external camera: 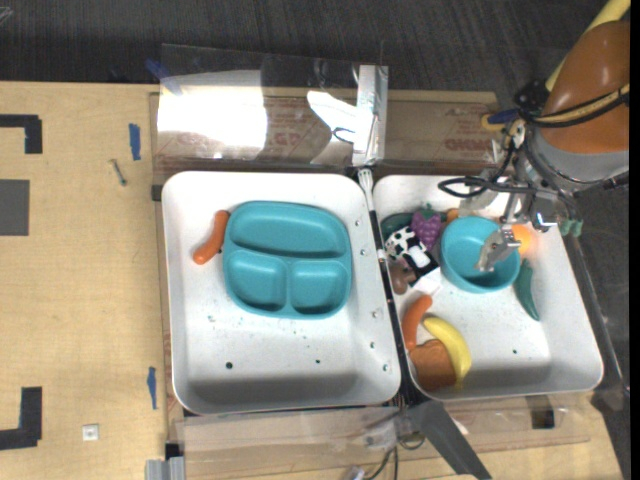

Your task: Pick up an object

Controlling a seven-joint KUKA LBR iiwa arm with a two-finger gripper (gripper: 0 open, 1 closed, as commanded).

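My fingers hang over the teal bowl in the right bin, tips at its inner rim, though I cannot tell how far apart they stand or whether they grip anything. Nearby (toward the bin's left wall) lie purple grapes, a banana and a carrot. The left bin holds a teal divided tray and an orange sausage.

Bins: 2
Divided teal plate: 1
Teal bowl: 1
Banana: 1
Grape bunch: 1
Orange sausage: 1
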